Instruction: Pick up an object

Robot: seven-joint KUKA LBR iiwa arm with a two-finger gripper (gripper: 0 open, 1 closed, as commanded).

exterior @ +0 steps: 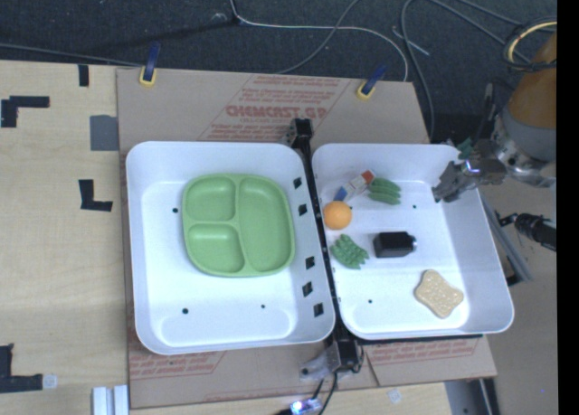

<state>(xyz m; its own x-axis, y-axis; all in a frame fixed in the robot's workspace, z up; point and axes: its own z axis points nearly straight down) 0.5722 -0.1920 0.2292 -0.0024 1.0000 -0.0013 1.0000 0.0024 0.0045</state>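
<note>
Cardboard sheeting covered the bench under both bins, clipped at its far edge, with dark carpet and loose cables behind. I could not tell how the gripper [450, 183] was set, since its tip was small and dark against the right bin's rim; I saw nothing held there. It sat over the far right edge of the right bin [488, 250], apart from everything inside, which I read as a stand-off position before choosing a target. Behind it rose the grey wrist and the orange band [534, 88].

Candidates for the pick all lay in that right bin, scattered loosely as if dropped in: a black block [394, 244] near the middle, a tan biscuit-shaped piece [439, 294] toward the near right corner, an orange ball [336, 215] by the divider, a green leafy piece [349, 251] just below it, another green piece [384, 190] and a small red-and-blue item [355, 185] farther back.

A green sectioned plate [239, 225] lay in the left bin [149, 250], likely too flat to grasp easily.
</note>
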